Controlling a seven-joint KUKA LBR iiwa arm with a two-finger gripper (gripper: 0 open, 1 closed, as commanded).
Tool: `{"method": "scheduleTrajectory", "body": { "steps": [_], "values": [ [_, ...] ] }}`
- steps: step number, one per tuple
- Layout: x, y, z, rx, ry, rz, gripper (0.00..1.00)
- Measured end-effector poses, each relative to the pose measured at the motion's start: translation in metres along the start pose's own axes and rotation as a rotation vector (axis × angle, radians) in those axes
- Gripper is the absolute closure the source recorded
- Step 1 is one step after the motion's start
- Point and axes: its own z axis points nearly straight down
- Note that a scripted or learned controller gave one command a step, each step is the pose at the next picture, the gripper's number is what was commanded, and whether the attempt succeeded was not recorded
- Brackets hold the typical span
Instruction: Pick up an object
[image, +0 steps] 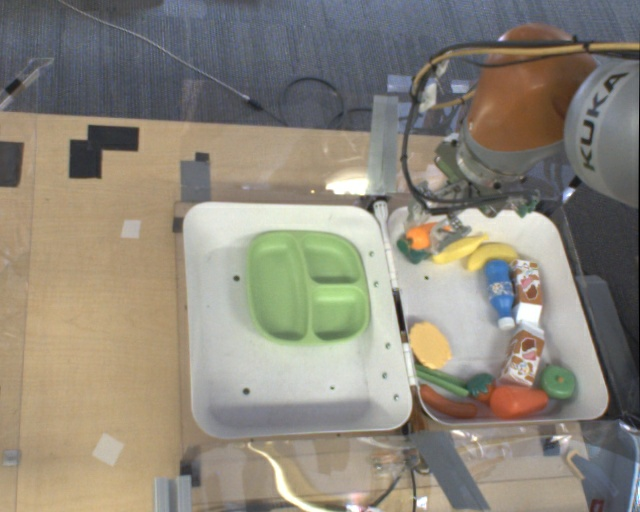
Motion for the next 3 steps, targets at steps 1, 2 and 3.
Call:
{"method": "scheduleTrajectory", "body": {
  "steps": [1,2,3],
  "values": [
    [0.06,-0.079,-0.098,0.006,0.005,-0.099,1.0],
    [0.139,-0.022,-0.084,-0.008,0.01,-0.325,1.0],
    [0.147,0.095,-0.044,-0.014,0.01,-0.426,1.0]
  ]
}}
